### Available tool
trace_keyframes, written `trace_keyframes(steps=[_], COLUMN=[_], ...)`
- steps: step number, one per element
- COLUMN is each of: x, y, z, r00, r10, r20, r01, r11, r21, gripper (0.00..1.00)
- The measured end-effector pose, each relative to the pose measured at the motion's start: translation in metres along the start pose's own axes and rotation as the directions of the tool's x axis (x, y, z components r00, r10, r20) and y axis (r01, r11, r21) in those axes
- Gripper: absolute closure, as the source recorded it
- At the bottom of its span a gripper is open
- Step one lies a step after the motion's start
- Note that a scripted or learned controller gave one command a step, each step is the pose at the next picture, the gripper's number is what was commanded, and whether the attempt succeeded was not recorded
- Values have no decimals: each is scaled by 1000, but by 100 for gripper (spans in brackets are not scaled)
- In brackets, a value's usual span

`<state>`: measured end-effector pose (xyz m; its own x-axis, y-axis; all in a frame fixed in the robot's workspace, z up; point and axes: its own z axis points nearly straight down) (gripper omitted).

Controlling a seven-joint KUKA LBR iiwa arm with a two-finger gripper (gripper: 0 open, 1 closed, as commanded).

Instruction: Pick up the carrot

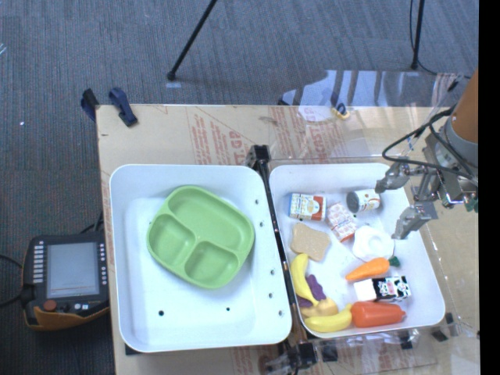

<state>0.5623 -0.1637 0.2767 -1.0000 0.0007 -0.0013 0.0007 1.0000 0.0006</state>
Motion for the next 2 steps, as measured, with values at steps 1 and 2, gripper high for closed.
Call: trace_keyframes(steps=[1,2], x=[21,64], y=[-2,-28], z=[191,180], r00=[953,998], r10=[-302,-48], r20=[-3,39], r01=[302,48], r11=[953,999], r21=[-4,6], gripper=[0,0])
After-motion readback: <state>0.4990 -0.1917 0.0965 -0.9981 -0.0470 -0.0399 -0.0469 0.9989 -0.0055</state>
